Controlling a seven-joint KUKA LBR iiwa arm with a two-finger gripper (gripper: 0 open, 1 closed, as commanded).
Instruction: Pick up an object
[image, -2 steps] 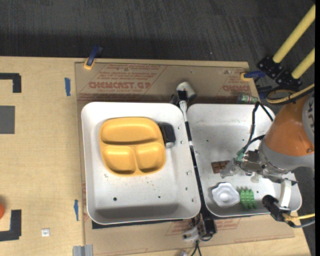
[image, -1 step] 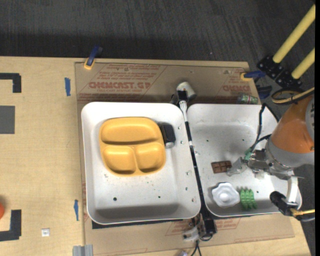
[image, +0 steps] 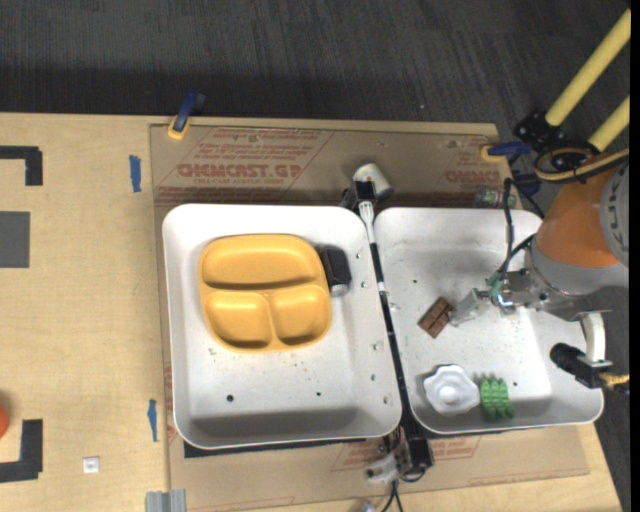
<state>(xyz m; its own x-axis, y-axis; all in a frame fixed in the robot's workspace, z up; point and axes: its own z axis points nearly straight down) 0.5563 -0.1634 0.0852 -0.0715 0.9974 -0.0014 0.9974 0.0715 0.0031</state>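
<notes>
Approach step, by my read: your hand (image: 468, 308) hung just beside the brown block (image: 434, 318) mid right bin (image: 400, 250); its state I couldn't tell. Next you'd need to centre over it, then descend.

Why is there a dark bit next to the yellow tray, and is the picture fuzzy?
In the camera view, the dark bit by the yellow tray is a black object, not a shadow; light is even and soft, with faint shadows inside the white bin; the arm looks slightly blurred.

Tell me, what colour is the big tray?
Yellow tray, seen in the camera view.
</notes>
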